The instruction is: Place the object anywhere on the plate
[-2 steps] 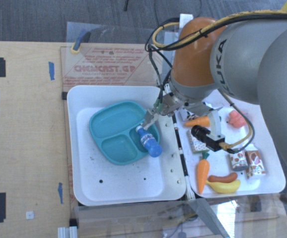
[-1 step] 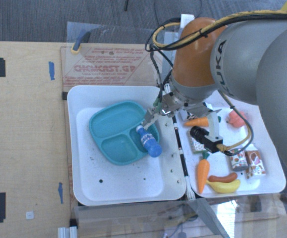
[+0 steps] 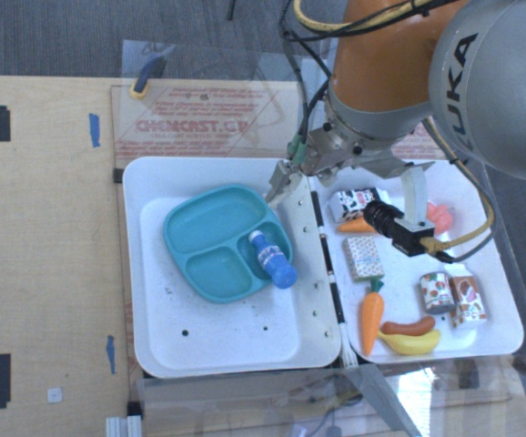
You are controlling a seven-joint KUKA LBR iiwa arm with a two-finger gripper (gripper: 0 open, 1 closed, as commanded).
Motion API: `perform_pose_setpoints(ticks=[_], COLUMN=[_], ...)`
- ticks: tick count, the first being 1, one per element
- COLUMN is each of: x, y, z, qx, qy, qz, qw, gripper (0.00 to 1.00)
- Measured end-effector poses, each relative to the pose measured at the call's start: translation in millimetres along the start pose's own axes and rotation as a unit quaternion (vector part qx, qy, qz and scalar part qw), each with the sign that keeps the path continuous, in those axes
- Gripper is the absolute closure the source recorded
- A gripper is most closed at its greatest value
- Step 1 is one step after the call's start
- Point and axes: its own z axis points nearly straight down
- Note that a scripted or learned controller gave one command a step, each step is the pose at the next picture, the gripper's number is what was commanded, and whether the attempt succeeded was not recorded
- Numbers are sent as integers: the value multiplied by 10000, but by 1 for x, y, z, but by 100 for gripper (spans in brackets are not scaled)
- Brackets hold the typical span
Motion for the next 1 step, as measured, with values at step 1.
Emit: perform_pose_setpoints(ticks=[1], x=[16], y=[-25], z=[205], qx=[-143], qy=[3], qz=[405], qw=[9991], gripper=[0])
